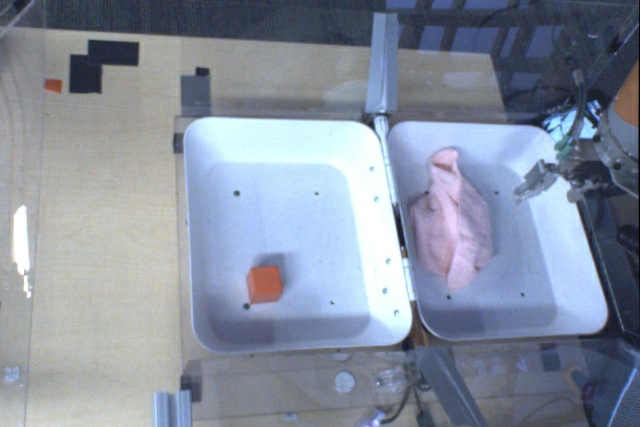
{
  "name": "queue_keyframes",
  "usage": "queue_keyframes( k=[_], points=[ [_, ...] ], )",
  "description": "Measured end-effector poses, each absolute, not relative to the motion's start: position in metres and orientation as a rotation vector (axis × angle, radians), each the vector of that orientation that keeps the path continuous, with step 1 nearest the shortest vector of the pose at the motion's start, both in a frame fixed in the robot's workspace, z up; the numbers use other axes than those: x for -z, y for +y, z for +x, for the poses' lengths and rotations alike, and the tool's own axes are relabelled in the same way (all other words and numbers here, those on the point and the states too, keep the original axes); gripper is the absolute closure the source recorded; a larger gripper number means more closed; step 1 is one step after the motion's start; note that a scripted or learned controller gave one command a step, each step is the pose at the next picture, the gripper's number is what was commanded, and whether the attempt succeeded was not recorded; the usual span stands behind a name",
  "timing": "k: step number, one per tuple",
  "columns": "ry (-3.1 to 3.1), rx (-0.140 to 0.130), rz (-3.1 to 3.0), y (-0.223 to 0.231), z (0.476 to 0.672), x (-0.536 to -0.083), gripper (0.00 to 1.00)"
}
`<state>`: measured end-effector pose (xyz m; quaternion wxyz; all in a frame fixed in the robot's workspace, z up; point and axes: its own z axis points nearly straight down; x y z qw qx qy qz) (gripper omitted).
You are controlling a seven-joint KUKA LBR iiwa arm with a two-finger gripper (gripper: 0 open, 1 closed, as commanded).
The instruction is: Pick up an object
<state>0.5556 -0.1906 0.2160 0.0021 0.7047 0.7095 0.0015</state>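
Crumpled pink cloth [455,220] lying in right white bin [560,310]; gripper [545,178] poised beside it at the rim, seemingly for approach, grip state unclear.

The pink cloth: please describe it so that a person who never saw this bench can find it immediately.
Find the two white bins side by side and take the right bin, the one nearest the arm. The pink cloth lies crumpled in that bin's left half, near the wall between the bins. It is soft, pale and long, unlike the small hard orange block in the left bin.
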Motion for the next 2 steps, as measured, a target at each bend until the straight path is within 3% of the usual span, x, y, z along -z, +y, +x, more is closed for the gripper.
queue_keyframes(
  k=[1, 2],
  points=[
    [2.454, -0.011, 1.943, -0.155, 0.563, -0.096, 0.00],
    [2.626, -0.016, 1.679, -0.107, 0.546, -0.095, 0.00]
  ],
)
